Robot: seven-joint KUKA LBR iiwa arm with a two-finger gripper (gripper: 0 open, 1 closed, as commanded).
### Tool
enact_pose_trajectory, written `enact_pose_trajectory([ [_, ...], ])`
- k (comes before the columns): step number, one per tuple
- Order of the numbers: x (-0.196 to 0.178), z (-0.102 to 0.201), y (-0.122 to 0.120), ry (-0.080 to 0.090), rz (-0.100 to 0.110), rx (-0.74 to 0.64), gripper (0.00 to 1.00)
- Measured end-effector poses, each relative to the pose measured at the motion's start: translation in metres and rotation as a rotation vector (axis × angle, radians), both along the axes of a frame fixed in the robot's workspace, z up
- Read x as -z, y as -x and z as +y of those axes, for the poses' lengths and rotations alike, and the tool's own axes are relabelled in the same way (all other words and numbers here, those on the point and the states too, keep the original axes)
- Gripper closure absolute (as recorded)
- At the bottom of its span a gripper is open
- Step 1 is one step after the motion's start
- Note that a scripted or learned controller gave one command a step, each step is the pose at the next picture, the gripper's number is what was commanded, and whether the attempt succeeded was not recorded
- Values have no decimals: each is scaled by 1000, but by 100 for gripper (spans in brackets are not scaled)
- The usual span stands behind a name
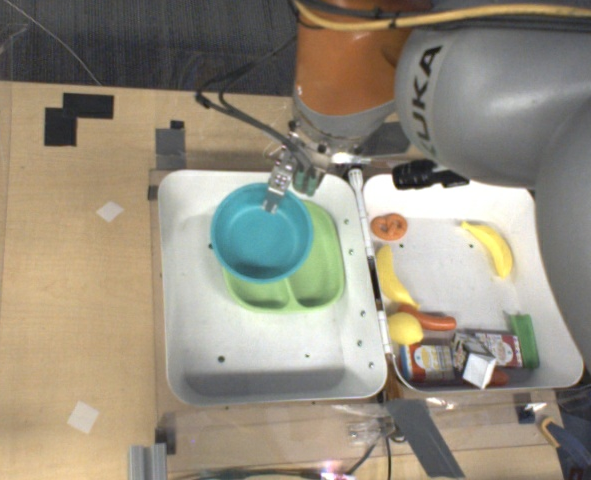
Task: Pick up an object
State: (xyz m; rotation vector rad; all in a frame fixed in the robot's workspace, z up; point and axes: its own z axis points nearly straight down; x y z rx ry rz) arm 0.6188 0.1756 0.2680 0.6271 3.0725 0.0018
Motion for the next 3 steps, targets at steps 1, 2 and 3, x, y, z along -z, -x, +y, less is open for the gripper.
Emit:
enact_pose_trajectory([
  [1, 33, 25, -36, 0, 6, 67, 100],
  [2, 64, 60, -27, -1, 6, 190, 100],
  [3, -6, 17, -5, 0, -1, -288, 100],
])
